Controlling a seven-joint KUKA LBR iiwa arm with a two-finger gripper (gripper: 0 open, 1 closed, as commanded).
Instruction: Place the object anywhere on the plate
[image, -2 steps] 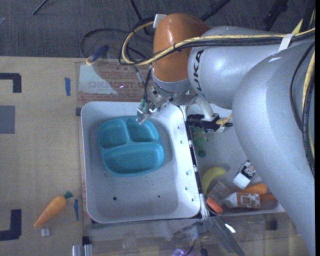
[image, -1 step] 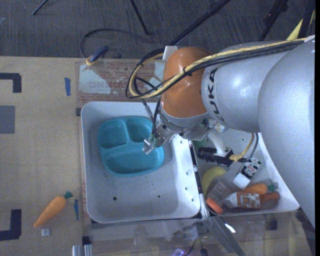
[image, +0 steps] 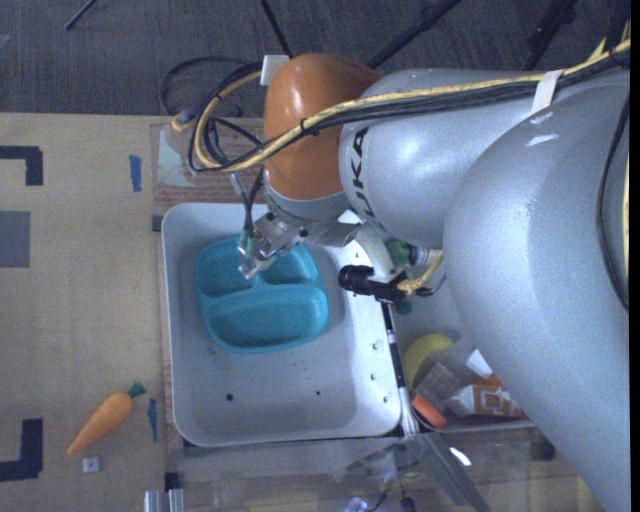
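Observation:
A blue divided plate (image: 262, 302) lies in the left white bin (image: 270, 405). My gripper (image: 250, 262) hangs over the plate's upper part, near the ridge between its two small compartments. The orange band and grey wrist above it hide the fingers' roots. I see nothing clearly between the fingertips. In the right bin, partly hidden by the arm, lie a yellow-green round object (image: 428, 352) and an orange-and-white packet (image: 470, 395).
A toy carrot (image: 102, 420) lies on the bench outside the left bin, at the lower left. The big grey arm covers most of the right bin. Cables loop above the left bin's top edge.

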